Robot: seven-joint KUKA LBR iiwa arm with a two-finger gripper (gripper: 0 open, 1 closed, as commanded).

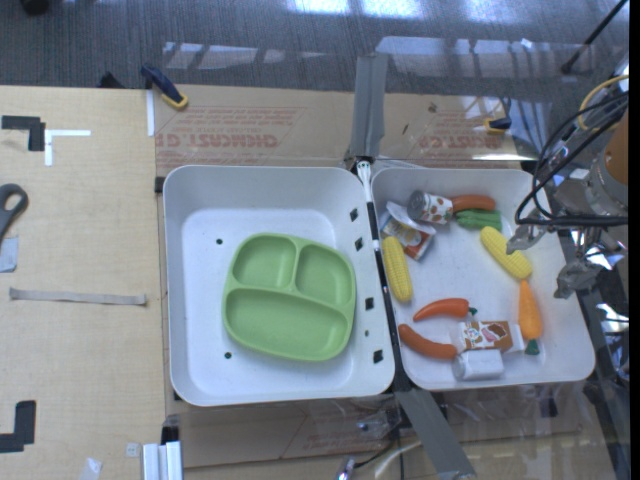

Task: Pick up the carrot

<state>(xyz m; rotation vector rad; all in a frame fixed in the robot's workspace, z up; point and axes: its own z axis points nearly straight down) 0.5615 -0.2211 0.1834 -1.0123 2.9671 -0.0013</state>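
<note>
Lying near the right bin's (575, 363) right wall, the carrot (529, 313) points its green tip toward the front. Corn (506, 251) sits just behind it, a carton (486, 336) to its left. The gripper (523, 236) hovers over that corn; whether it's spread, I can't tell.

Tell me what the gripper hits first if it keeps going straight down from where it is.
Probably the right-hand corn cob; the gripper sits about over its upper end, though depth is unclear. The carrot lies nearer the camera.

The plate (290, 298) lies in the left bin (180, 298); the carrot (529, 313) lies in the right bin (560, 363).
</note>
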